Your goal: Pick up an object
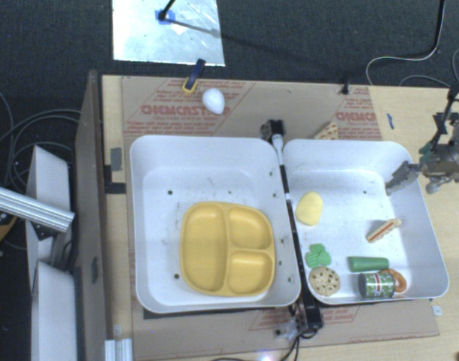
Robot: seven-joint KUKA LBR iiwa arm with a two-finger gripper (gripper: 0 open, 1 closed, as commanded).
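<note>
The right bin holds several small objects. A pale yellow lump lies near its left wall. A tan stick-shaped piece lies at mid-right. Along the front edge sit a green leafy piece, a round speckled cookie, a green cylinder and a small tin can lying on its side. My gripper hangs at the bin's right rim, well to the right of the yellow lump and above the stick piece. Nothing is visibly in its grasp.
The left bin carries a yellow divided plate. On the cardboard behind the bins lie a white egg-shaped object, a yellow and blue clip and a cracker. Cables run along the left floor.
</note>
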